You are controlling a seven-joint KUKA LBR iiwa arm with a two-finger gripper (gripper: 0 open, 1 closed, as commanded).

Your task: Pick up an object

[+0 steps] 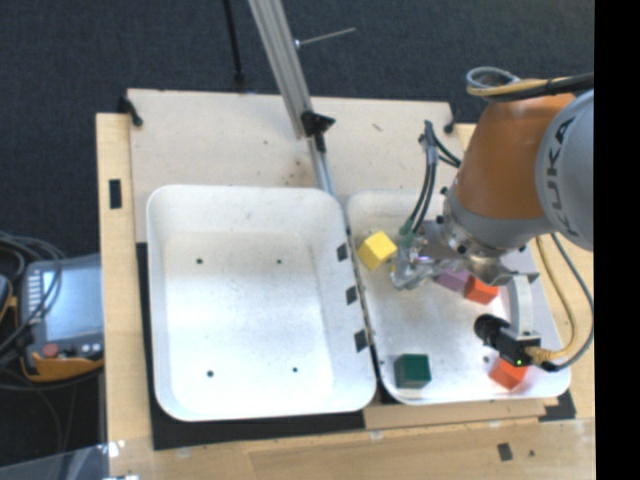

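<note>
My gripper (407, 270) hangs low over the right bin (440, 393), near its upper left part. A yellow block (376, 250) lies just left of the gripper, close to it or touching it. A purple piece (452, 281) and an orange block (481, 291) sit right behind the gripper, partly under the wrist. A dark green block (411, 370) rests near the bin's front left corner. Another orange block (507, 373) lies at the front right. The arm's grey and orange body hides the bin's upper right part.
The left bin (250, 303) lies beside the right one, their rims meeting at a divider with black clips (352, 293). A slanted metal rail (290, 78) rises from the back of the bench. Free floor shows between the green block and the gripper.
</note>
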